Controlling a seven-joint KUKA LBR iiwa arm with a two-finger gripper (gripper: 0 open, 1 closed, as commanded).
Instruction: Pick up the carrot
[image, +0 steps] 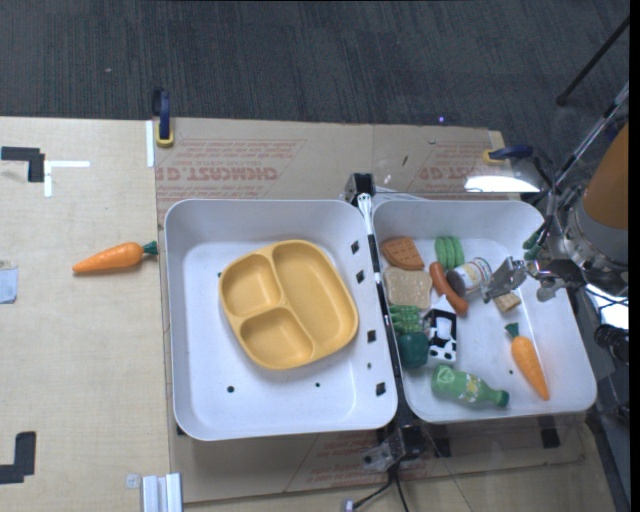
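Wooden surface (80, 380) carries both bins; the carrot (529, 366) lies just nearer than the open, empty tool (528, 281), tip pointing nearward.

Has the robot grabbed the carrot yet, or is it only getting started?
Nothing looks done: the carrot lies flat in the right bin. In hand: the end effector hovers over that bin, up from the carrot, holding nothing. Left: descend, grip, lift. A second carrot lies on the bench outside.
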